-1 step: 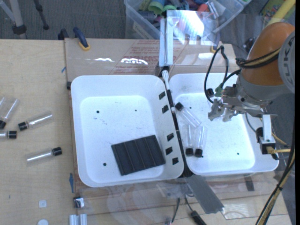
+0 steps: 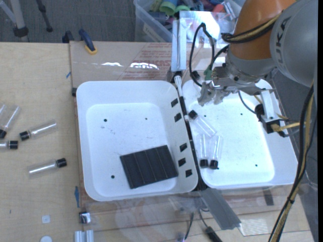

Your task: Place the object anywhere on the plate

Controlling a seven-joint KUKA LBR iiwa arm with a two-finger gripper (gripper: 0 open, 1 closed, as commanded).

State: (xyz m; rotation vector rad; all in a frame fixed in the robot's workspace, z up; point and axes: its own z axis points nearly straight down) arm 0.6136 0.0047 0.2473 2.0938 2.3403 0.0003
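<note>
The grey arm (image 2: 298, 29) reaches in from the right, its orange band (image 2: 260, 11) bulging above the wrist, and the gripper (image 2: 208, 96) hangs over the far left corner of the right bin (image 2: 252, 173). Nothing sits between its fingertips, and they look close together.

Nearest the camera, the left bin (image 2: 91, 135) is a shallow white tray of smooth plastic with rounded corners. A dark, ribbed rectangular plate (image 2: 148, 166) lies flat in its near half, turned at a slant. The right bin touches it along the middle, where small black clips (image 2: 182, 147) line the seam.

In the right bin lie about 4 clear tubes with black caps (image 2: 208, 146), clustered near the left wall, below the gripper and apart from it. These task objects all rest in the right bin, none on the plate.

On the wooden bench (image 2: 35, 84) left of the bins lie more capped tubes (image 2: 46, 166). Beyond, a clear tub of colourful toys (image 2: 171, 6) stands on the floor.
</note>
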